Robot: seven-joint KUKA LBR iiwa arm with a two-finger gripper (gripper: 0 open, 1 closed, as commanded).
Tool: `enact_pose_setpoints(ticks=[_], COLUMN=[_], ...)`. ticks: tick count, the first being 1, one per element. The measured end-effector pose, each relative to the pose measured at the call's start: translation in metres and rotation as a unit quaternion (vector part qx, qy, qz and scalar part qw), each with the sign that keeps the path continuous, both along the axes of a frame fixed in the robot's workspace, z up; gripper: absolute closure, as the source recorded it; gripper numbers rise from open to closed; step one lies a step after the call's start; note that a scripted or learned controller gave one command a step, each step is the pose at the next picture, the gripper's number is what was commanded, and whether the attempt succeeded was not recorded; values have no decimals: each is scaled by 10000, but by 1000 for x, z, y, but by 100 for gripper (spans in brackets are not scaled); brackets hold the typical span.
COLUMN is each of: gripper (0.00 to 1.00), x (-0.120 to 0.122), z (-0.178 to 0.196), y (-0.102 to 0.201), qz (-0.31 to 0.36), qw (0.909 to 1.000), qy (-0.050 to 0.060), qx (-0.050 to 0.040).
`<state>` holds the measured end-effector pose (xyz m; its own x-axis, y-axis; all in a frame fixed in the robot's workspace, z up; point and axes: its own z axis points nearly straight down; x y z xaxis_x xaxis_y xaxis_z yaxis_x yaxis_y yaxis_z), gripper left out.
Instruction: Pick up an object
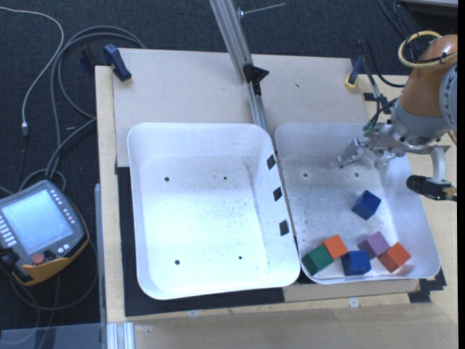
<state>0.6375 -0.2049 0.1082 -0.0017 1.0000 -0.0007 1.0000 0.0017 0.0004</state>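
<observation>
Several small cubes lie in the right bin (312, 158). One blue cube (366, 204) sits by itself near the middle right. Along the front edge are a green cube (317, 258), an orange cube (335, 246), a second blue cube (356, 262), a purple cube (376, 244) and a red-orange cube (395, 257). My gripper (352, 155) hangs over the back of the right bin, up and left of the lone blue cube. It is open, with nothing between its fingers.
The left bin (145, 195) stands beside the right one, with a dark divider strip between them. A metal pole (232, 27) slants up from the back of the bench. A teach pendant (36, 227) lies on the floor at the far left.
</observation>
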Motion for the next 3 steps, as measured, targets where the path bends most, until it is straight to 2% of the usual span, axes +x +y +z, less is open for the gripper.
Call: enact_pose_setpoints(ticks=[1, 2, 3], gripper=[0, 0, 0], x=[-70, -109, -117], z=[-9, -9, -9], y=[25, 36, 58], qz=[-16, -14, 0], qw=[10000, 10000, 10000], qy=[40, 24, 17], qx=[22, 17, 18])
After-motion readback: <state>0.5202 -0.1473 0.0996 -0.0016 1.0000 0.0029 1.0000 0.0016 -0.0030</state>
